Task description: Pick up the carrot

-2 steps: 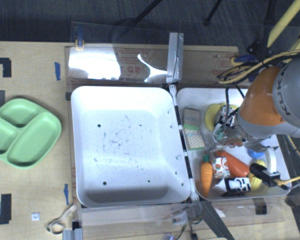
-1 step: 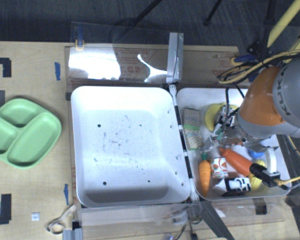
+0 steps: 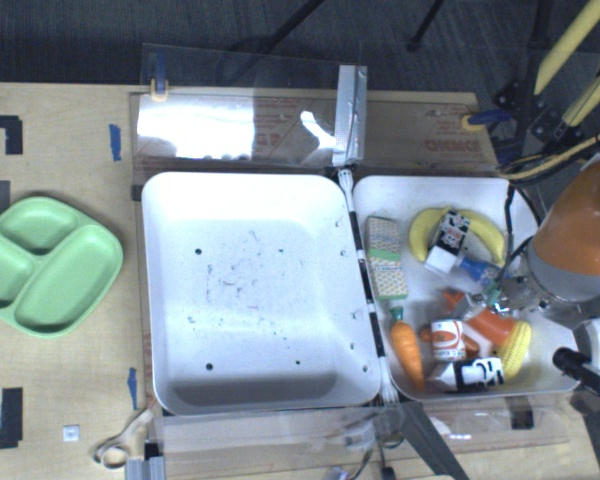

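Note:
The orange carrot (image 3: pixel 408 354) lies in the right bin (image 3: pixel 375 196), against its left wall near the front, pointing toward the front edge. A red and white can (image 3: pixel 447 339) rests right beside it. My gripper (image 3: pixel 500 294) hangs low over the right side of that bin, under the orange band of the arm (image 3: pixel 578 230). It is above the cluttered items, roughly a hand's width to the right of the carrot. Nothing shows as held.
The right bin also holds a banana (image 3: pixel 420 230), a green and beige sponge (image 3: pixel 385 259), a red-orange item (image 3: pixel 491 327), a yellow corn cob (image 3: pixel 517 347) and a black bottle (image 3: pixel 477 373). The left bin (image 3: pixel 250 288) adjoins it. A green divided plate (image 3: pixel 45 265) lies at the far left.

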`<state>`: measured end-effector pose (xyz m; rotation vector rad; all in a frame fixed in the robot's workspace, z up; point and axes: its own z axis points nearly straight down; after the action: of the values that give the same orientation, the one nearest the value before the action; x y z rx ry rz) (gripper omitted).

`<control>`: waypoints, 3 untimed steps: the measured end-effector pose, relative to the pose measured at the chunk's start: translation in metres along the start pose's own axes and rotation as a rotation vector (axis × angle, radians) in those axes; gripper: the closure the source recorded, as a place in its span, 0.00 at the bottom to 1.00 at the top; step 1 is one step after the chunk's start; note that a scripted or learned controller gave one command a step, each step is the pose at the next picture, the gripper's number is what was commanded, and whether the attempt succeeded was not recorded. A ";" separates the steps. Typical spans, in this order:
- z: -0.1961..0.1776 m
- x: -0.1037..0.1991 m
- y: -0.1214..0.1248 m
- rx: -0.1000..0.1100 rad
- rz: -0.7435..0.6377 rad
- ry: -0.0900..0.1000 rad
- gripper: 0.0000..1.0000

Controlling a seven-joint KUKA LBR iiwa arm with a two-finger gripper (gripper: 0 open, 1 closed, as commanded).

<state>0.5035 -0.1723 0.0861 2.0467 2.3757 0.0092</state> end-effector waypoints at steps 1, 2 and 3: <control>-0.007 -0.001 -0.001 0.004 0.003 0.002 1.00; -0.012 -0.001 -0.002 0.009 0.006 0.005 1.00; -0.018 -0.001 -0.003 0.014 0.008 0.008 1.00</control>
<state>0.5007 -0.1739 0.1043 2.0658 2.3795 0.0015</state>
